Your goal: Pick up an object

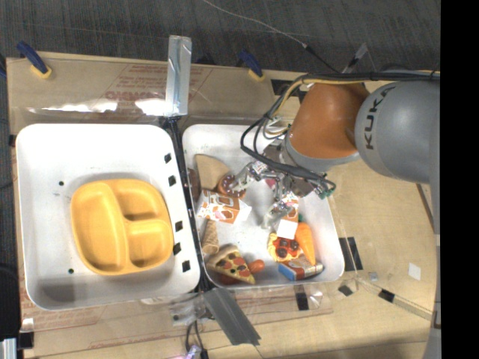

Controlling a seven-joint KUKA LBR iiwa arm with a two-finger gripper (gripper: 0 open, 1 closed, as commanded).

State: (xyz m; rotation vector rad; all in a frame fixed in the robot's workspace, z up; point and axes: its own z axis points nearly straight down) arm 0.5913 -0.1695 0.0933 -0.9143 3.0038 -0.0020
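Observation:
My gripper (260,194) hangs low in the right bin (329,223), under the orange wrist band (323,122). Its fingers stand apart, one fingertip (239,182) by a reddish-brown round toy (226,182) and the other (279,208) just above a yellow toy with red spots (284,247). Only white bin floor shows between them. Close by lie a white carton with orange print (218,209), an orange carrot (304,242), a pizza slice (231,265), a brown wedge (209,166) and a small blue box (291,272).
The left bin (45,155) holds a yellow divided plate (122,224). A black divider (184,200) runs between the bins. Cables (262,129) loop off the wrist over the right bin's back edge. Brown cardboard (389,238) lies to the right.

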